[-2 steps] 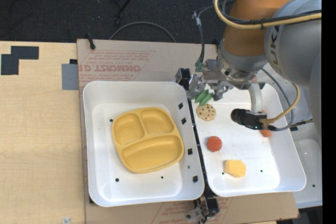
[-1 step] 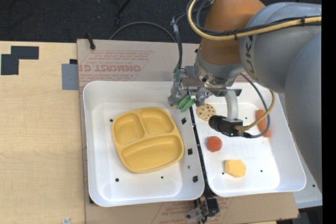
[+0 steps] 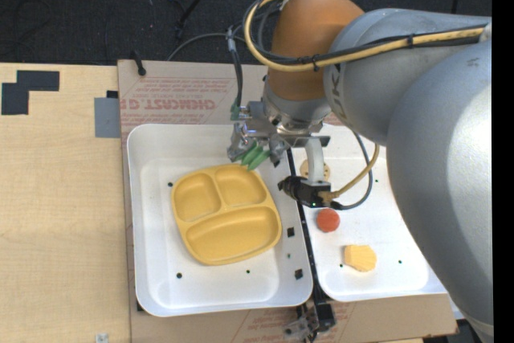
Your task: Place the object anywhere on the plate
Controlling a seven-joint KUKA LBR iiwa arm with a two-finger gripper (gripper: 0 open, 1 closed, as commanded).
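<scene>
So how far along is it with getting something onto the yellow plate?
Nothing looks done: the yellow plate in the left bin carries nothing. The pincer hangs over the plate's far edge, something green at its tip. The red piece and yellow piece lie in the right bin.

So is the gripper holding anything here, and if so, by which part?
Cannot be told: the gripper hangs over the far rim of the yellow plate, and its green-tipped end is too small to make out.

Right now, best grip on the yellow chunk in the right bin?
Take the yellow chunk across its narrower sides, coming straight down from above. It lies flat and low on the right bin floor, apart from the red ball, with open space around it.
</scene>
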